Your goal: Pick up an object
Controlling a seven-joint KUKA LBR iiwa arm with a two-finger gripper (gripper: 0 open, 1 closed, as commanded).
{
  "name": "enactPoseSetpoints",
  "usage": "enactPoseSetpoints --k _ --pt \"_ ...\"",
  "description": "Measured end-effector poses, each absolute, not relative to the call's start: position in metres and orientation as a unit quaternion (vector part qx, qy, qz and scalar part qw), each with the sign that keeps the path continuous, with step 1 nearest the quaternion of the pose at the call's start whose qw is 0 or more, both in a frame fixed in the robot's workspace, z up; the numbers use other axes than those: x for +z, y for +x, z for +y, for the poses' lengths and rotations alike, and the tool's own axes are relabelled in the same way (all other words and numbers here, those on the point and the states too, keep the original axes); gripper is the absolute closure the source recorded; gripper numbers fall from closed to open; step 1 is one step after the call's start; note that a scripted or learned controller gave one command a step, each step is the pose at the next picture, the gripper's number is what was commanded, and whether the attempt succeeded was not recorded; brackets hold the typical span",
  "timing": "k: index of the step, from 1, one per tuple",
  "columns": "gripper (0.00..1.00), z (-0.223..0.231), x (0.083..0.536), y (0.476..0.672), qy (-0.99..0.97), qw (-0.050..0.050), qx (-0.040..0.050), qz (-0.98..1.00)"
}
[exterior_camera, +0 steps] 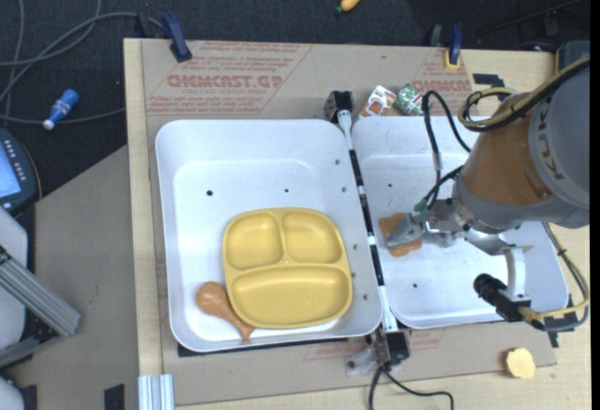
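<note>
One small brown object, flat and wedge-like, perhaps a toy slice of bread, lies on the floor of the right bin close to its left wall, right of centre in the frame; it seems to be the target. The claw is down at that spot, its grey tip over the object's upper left part and seemingly touching it; whether it is wide or narrow I cannot tell, since the object hides nothing and the metal blurs together; nothing shows the object gripped or lifted. My judgement: the reach is done, the grasp is at best under way, and the lift is still to come; the object looks to rest on the bin floor.

Behind the claw the arm, grey with an orange band, fills the right side of the frame, cables looping over it. Left of the dividing wall, the left bin holds a yellow divided plate in its lower half, with an orange toy drumstick just beside the plate's lower left edge, touching or nearly so. On the table above the right bin sit small packets; a yellow piece lies at the lower right.
</note>
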State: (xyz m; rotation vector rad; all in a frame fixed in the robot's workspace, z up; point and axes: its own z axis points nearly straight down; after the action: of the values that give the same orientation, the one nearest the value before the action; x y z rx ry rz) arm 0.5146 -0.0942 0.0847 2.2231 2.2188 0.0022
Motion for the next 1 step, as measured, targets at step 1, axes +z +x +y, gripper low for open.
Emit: enactPoseSetpoints --k 1 --pt "0.00 -0.1071 0.0854 0.5498 0.707 0.002 0.0009 0.707"
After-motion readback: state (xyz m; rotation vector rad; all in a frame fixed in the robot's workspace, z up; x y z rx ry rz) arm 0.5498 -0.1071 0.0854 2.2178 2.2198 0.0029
